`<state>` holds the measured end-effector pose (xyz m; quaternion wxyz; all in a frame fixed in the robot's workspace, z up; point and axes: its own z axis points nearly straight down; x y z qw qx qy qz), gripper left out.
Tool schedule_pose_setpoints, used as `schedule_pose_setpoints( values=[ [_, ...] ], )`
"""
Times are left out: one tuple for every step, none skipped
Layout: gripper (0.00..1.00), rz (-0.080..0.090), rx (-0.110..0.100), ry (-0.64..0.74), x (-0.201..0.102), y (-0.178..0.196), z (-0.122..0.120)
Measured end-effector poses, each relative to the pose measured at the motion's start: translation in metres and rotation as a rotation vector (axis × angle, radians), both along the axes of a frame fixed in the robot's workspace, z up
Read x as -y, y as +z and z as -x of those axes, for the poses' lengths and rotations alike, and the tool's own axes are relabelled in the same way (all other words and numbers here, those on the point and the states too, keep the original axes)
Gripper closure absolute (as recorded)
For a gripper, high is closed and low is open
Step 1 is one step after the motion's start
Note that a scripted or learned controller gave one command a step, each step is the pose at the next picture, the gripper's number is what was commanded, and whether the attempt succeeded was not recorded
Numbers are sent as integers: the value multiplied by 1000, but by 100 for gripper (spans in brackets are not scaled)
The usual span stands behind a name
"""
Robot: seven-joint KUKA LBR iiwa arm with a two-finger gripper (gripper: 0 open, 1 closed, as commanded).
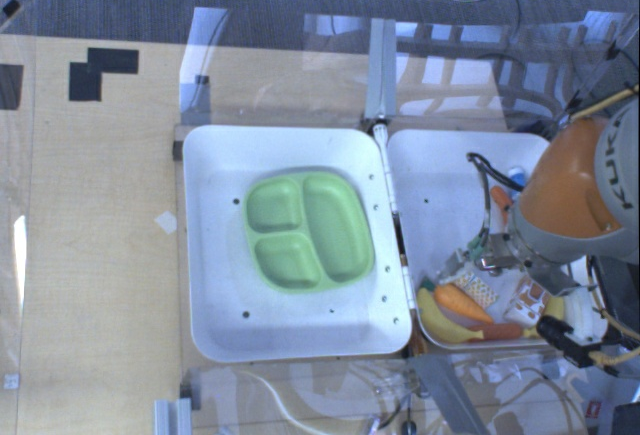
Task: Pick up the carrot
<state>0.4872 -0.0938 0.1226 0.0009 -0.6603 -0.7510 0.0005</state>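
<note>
**Arm low over right bin, carrot not gripped**

Carrot (462, 301) at right bin (440, 168) near edge, toward near left corner, resting on banana (440, 319), red piece just beside. Gripper (490, 258) close above and right of carrot; finger state impossible to tell. Best descended straight over carrot's middle, closing across its narrow width, clear of banana.

Counted: two bins, one green tray (305, 230) in left bin (215, 223), one carrot, one banana.

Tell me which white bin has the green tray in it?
The left bin. The green tray with three compartments sits in its middle. The right bin holds the carrot and other food instead.
</note>
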Motion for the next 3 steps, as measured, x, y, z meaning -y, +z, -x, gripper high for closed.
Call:
schedule_pose_setpoints(
  values=[
    [0, 10, 36, 527, 10, -28, -12],
    [0, 0, 3, 553, -25, 60, -25],
    [0, -1, 2, 458, -9, -19, -3]
  ],
)
